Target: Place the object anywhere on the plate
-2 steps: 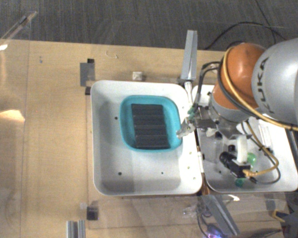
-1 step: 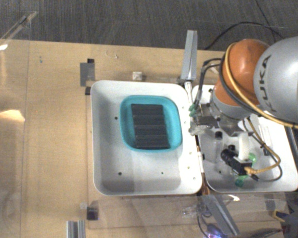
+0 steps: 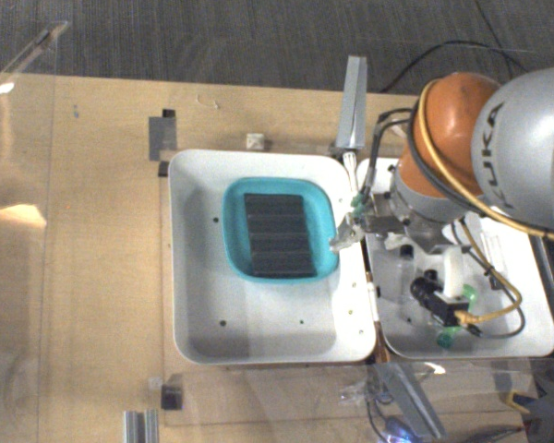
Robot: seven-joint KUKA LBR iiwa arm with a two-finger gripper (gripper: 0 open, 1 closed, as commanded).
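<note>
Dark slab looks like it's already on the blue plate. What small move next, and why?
Probably pull the gripper back right, clear of the plate. The dark slab lies flat inside the plate in the left bin, and the gripper sits at the plate's right rim.

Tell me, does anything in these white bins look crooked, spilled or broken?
Nothing looks spilled or broken. The turquoise rounded-square plate sits flat in the left white bin, holding a dark ribbed rectangular object that lies slightly tilted against the plate's edges. The grey arm's gripper hovers at the plate's right rim, over the divide between the bins.
</note>
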